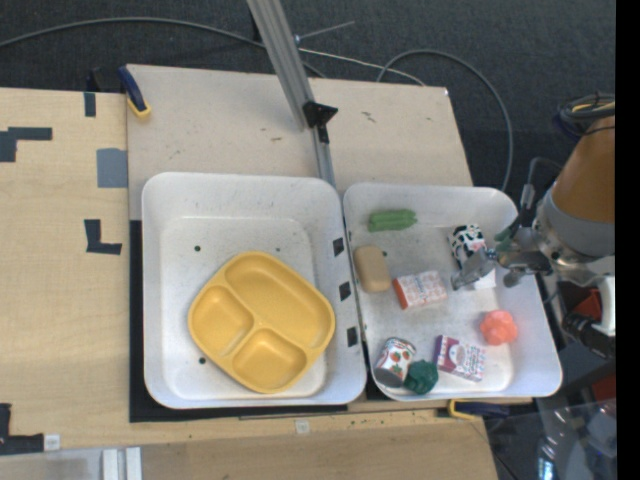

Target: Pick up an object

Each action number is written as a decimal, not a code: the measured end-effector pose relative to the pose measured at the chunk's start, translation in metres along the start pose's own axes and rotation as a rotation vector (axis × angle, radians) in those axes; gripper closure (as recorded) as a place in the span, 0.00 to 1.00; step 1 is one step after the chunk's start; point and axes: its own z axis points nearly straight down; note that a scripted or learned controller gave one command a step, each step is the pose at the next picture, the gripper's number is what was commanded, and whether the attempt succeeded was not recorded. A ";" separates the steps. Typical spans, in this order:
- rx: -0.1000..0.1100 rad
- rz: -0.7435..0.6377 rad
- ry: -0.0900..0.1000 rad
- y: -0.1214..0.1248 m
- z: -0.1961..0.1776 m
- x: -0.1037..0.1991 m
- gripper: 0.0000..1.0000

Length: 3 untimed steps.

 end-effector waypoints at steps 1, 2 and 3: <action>0.000 0.001 0.000 0.000 0.000 0.000 0.00; 0.005 0.002 0.000 0.005 0.047 -0.004 0.00; 0.006 0.003 0.000 -0.002 0.098 -0.012 0.00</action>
